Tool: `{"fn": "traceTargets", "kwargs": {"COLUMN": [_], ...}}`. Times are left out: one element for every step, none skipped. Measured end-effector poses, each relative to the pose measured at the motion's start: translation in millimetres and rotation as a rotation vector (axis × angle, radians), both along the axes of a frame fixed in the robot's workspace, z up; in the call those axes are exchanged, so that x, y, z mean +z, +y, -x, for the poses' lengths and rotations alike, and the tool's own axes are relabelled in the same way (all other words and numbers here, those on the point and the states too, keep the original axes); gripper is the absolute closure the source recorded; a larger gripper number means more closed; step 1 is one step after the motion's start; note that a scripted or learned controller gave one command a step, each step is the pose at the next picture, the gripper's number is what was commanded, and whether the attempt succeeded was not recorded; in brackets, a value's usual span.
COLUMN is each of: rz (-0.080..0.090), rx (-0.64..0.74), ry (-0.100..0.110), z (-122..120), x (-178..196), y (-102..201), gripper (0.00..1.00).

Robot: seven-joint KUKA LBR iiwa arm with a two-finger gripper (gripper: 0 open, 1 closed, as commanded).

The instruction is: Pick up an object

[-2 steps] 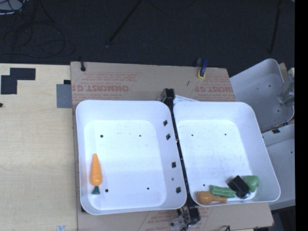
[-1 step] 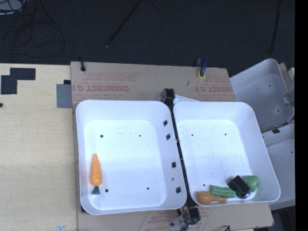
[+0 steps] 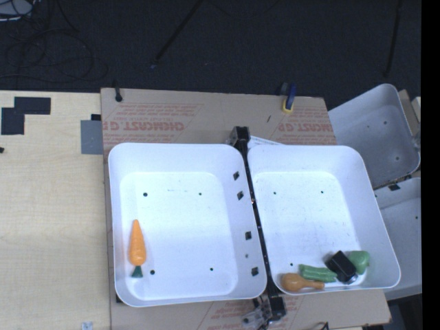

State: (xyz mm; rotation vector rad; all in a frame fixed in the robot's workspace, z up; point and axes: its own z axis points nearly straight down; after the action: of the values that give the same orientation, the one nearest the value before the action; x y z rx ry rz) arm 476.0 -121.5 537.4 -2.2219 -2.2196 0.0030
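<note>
Left bin (image 3: 124, 184): orange carrot (image 3: 137, 243) at 8 o'clock, near the wall. Right bin (image 3: 371, 205): black block (image 3: 342, 265), green piece (image 3: 357, 258), green pod (image 3: 317, 273), orange gourd (image 3: 300, 282) — clustered at 5 o'clock.

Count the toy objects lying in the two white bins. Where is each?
4, possibly more hidden. A carrot lies in the left bin; the right bin holds an orange piece, a green piece and a black block.
</note>
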Motion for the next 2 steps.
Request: {"fn": "traceTargets", "kwargs": {"rz": [0.0,0.0], "rx": [0.0,0.0], "ry": [0.0,-0.001], "z": [-0.1,-0.2], "x": [0.0,-0.1], "y": [-7.4,-15.9], "gripper": [1.0,1.0]}}
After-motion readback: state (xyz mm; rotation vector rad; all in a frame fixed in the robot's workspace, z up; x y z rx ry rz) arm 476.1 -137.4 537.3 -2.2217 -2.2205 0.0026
